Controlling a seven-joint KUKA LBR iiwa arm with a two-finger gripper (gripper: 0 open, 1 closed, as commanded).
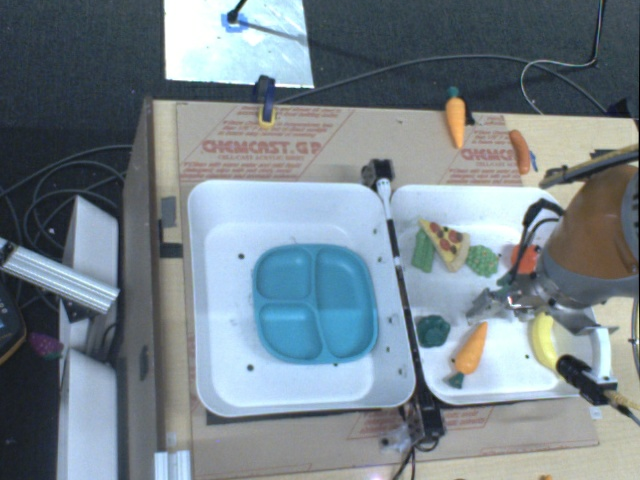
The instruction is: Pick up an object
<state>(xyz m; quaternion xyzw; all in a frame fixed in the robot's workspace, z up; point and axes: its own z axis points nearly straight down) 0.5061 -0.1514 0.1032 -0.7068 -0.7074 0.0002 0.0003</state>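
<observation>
Camera view: hand (487, 308) above carrot (468, 350) (right bin).

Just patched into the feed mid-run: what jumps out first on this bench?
The blue divided plate sits alone in the middle of the left bin. The right bin holds a scatter of toy food: a pizza slice, a carrot and a banana. The grey and orange arm reaches in from the right, its end effector low over that bin just above the carrot.
</observation>
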